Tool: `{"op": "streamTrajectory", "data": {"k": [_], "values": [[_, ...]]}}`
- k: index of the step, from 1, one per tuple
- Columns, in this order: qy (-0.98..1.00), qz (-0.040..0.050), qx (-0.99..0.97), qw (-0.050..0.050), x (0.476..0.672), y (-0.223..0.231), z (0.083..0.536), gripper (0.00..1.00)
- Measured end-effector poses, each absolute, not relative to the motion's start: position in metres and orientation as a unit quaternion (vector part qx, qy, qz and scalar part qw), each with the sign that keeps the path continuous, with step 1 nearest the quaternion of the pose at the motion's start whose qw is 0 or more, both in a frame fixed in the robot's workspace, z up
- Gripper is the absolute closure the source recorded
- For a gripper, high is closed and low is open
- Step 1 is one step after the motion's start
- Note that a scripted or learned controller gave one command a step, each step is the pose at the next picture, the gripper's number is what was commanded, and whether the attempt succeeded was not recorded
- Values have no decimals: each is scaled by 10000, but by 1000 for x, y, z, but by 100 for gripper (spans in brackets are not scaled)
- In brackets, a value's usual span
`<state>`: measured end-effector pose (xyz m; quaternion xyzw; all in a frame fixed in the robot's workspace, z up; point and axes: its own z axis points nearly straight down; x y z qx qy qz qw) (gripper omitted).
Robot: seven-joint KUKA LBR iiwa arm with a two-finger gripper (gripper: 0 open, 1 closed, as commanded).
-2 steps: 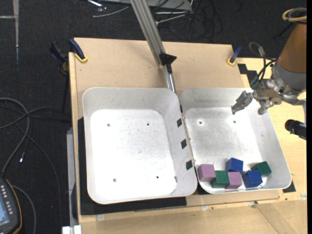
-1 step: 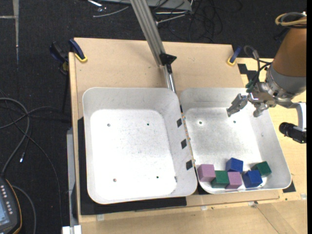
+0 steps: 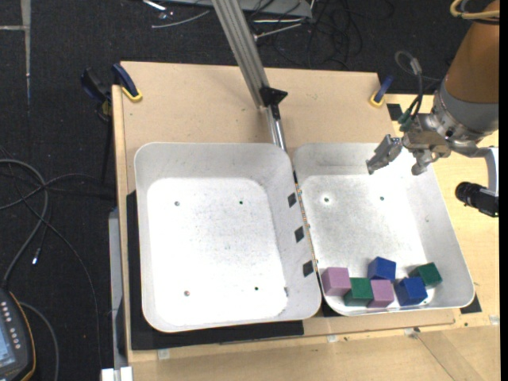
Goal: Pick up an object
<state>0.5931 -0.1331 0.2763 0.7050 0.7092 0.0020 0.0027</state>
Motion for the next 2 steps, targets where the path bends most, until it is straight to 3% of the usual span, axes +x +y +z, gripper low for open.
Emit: {"op": "streamTrajectory", "data": {"k": [1,2], "values": [[7060,-21,7082,-12,633,-180,185,0],[7073,-3,7070,9,634,-179,190,0]]}}
